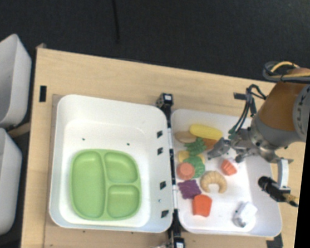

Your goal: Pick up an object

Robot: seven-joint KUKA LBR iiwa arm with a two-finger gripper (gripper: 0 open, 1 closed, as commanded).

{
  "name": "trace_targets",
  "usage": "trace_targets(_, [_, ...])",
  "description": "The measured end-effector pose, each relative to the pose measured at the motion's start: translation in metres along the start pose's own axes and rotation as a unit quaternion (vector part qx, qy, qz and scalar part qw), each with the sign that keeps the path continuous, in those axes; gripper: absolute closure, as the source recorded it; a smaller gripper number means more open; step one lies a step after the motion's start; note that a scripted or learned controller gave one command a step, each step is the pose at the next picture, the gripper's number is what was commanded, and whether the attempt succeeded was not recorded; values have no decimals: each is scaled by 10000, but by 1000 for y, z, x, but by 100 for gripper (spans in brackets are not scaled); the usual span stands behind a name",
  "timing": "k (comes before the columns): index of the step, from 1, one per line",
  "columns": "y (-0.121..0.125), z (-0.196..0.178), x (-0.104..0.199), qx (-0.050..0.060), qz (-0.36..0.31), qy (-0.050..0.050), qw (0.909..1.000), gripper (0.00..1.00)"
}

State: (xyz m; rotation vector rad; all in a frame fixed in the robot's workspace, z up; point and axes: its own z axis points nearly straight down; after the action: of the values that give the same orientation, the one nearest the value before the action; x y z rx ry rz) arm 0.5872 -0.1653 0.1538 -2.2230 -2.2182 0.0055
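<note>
A light wooden bench [39, 151] bears two shallow white plastic bins. The left bin [63, 137] holds a green three-compartment plastic tray [105, 185]. The right bin [267, 218] holds the toy food: a yellow banana [205, 132] at its far side, a tan croissant [214, 181] near the middle, a purple grape cluster [189, 189], an orange-red block [202, 205], and a small white-grey piece [243, 214] (shape unclear). The grey two-finger gripper [228, 149] hangs over that bin with fingers spread and nothing between them, just above a small orange piece [228, 168].
</note>
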Motion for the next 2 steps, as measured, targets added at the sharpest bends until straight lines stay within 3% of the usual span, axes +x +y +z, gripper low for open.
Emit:
trace_targets(1, [3, 49, -1, -50, -1, -11, 10000, 0])
trace_targets(2, [1, 39, -2, -36, 32, 0, 10000, 100])
